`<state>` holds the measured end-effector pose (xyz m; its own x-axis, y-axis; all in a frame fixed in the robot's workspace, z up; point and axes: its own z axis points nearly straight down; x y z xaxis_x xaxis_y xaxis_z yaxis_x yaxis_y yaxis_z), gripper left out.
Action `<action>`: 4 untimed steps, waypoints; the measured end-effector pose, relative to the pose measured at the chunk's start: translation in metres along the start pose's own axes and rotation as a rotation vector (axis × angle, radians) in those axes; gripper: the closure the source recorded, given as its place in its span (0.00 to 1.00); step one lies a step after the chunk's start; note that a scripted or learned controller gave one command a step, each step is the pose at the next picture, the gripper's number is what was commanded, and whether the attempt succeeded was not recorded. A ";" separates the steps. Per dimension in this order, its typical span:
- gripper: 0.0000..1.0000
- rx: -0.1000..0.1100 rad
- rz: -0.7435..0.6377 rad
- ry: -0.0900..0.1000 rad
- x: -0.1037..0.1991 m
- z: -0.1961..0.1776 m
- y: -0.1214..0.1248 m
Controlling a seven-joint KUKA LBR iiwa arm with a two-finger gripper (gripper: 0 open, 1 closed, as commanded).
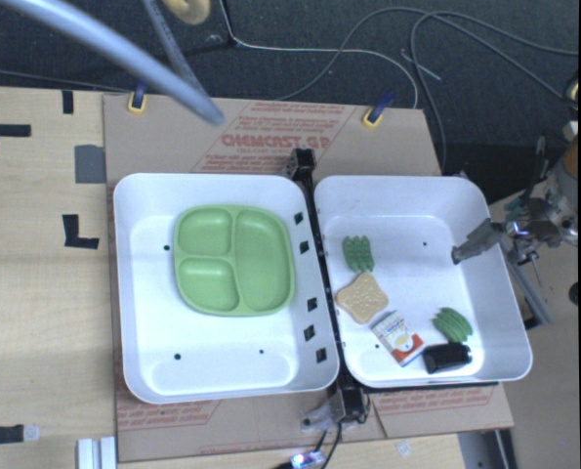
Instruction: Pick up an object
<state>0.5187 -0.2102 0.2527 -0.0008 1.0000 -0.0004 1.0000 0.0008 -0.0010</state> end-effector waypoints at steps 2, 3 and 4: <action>0.00 0.004 0.000 0.001 0.008 0.091 0.003; 0.00 0.004 -0.001 0.000 0.008 0.140 0.011; 1.00 0.001 -0.001 0.001 0.009 0.128 0.012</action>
<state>0.5302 -0.2015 0.1248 -0.0022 1.0000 0.0009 1.0000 0.0022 -0.0023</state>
